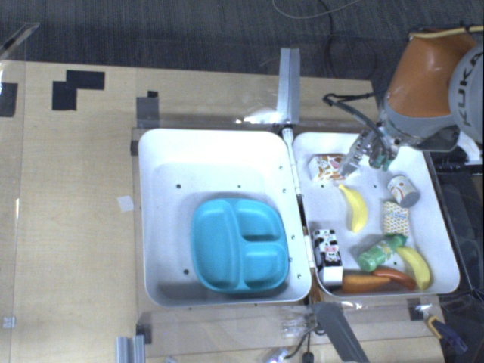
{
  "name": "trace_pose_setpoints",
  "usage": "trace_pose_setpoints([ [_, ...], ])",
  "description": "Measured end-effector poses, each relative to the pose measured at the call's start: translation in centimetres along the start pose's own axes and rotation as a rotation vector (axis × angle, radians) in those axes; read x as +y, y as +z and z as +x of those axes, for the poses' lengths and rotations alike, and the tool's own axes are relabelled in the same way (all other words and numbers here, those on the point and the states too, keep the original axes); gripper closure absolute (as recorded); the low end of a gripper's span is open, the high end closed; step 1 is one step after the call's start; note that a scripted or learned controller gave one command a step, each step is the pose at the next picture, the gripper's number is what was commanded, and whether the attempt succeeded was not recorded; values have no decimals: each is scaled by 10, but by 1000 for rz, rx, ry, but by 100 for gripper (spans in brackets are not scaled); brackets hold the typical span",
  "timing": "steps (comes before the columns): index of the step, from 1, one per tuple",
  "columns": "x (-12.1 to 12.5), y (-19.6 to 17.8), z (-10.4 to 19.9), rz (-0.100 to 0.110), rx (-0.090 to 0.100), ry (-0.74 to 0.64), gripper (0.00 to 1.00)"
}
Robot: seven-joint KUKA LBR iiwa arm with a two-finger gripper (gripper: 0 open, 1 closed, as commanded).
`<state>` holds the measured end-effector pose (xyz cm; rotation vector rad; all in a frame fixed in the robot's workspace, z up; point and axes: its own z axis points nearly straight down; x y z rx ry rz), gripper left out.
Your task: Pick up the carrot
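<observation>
Camera view: orange carrot [368, 281] lies along right bin's [448, 225] near wall — likely light, stiff, smooth; grasp mid-length. Gripper [355, 161] hovers well apart, opening unclear.

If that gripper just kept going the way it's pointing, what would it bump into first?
Most likely the small printed packet: the gripper points down and leftward at it in the right bin. Depth is unclear from above. The carrot lies well off that line.
</observation>
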<state>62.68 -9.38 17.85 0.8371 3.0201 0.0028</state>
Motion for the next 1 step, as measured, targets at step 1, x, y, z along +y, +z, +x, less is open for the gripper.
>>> trace_pose_setpoints([
  [1, -37, -21, -49, -1, -5, 276, 100],
])
